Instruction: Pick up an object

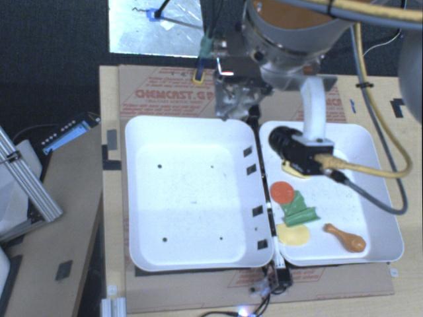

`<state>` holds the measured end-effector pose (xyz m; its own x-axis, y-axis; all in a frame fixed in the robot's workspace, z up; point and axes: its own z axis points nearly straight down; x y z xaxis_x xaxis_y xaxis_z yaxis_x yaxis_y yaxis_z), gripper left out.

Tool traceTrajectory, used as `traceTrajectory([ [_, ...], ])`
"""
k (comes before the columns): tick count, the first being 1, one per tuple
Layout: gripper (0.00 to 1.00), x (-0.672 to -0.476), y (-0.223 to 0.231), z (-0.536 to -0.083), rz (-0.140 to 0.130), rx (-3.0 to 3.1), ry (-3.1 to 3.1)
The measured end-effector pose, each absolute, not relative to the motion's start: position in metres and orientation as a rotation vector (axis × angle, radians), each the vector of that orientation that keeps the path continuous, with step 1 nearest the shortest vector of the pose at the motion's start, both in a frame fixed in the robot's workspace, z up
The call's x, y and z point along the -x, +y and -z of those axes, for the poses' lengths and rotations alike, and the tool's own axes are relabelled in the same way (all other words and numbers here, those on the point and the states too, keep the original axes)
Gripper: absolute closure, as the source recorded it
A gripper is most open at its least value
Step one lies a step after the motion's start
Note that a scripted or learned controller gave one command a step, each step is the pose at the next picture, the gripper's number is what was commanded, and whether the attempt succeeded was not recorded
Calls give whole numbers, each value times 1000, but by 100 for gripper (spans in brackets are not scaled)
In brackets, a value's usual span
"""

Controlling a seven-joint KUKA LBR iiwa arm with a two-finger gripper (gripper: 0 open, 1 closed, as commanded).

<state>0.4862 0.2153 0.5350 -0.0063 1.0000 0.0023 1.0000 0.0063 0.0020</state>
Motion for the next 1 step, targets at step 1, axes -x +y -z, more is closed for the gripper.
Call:
traceTrajectory([
  [1,100,-486,235,-535,5,2215,-2228],
])
